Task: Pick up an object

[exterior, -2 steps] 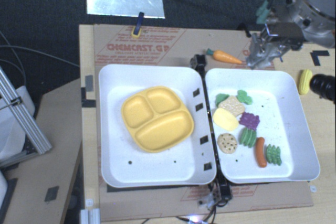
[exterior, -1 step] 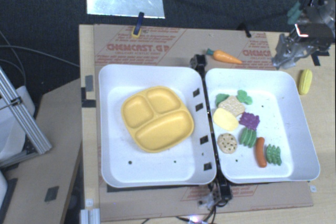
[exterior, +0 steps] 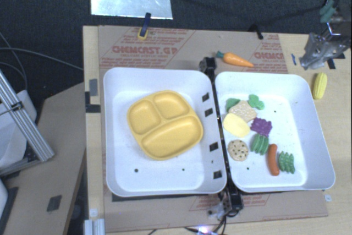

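At the upper right corner of the camera view, the gripper (exterior: 323, 52) hung above the bench, outside both bins and just beyond the far right corner of the right bin (exterior: 308, 118). Whether its fingers were spread or pressed together could not be told from this angle, and nothing was seen between them. Just below the gripper, a yellow corn cob (exterior: 319, 86) lay on the cardboard sheet (exterior: 165, 47), just beside the outer wall of the right bin.

Inside the right bin, the toy food pieces sat in 1 loose cluster toward the bin's left and near side. A green leafy piece (exterior: 255, 101) and a second green piece (exterior: 231, 103) lay at the far end of the cluster. A tan cracker (exterior: 243, 111) sat between them, touching a pale yellow piece (exterior: 236, 125) nearer the camera. A purple grape bunch (exterior: 262, 126) lay just beside the yellow piece, with a dark green vegetable (exterior: 259, 143) next to it. A round cookie (exterior: 238, 149) rested close to the centre divider. A red sausage (exterior: 273, 159) and a green pea pod (exterior: 286, 162) lay side by side at the near end.

An orange carrot (exterior: 235, 59) lay on the cardboard beyond the bins, near their shared far corner.

The left bin (exterior: 118, 168) held 1 yellow divided plate (exterior: 165, 124) with 3 compartments, set at a slant
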`<state>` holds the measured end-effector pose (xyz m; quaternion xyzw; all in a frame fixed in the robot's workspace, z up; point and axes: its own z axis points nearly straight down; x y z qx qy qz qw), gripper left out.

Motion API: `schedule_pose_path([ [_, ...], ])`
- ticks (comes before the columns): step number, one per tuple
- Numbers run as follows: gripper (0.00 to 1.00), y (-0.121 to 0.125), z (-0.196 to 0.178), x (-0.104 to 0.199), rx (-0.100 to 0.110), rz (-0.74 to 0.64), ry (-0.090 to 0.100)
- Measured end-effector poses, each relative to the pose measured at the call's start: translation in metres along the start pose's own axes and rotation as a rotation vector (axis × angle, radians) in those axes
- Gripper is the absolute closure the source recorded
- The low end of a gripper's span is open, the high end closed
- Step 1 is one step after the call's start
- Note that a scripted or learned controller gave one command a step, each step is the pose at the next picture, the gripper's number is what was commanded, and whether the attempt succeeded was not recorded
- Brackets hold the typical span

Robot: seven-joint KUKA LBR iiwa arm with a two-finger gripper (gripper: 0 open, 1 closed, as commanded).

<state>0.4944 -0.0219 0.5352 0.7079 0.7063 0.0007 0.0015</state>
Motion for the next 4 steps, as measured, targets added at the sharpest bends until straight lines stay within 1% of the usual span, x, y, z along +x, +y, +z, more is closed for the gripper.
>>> schedule_pose_path([
  [1, 1.0, -0.008, 0.0, -0.047, 0.0, 0.001, -0.001],
  [2, 1.0, -0.009, 0.0, -0.156, -0.001, 0.008, -0.003],
  [3, 1.0, 0.003, 0.0, -0.071, 0.0, -0.014, 0.002],
  [4, 1.0, -0.009, 0.0, -0.191, 0.0, 0.008, -0.004],
])
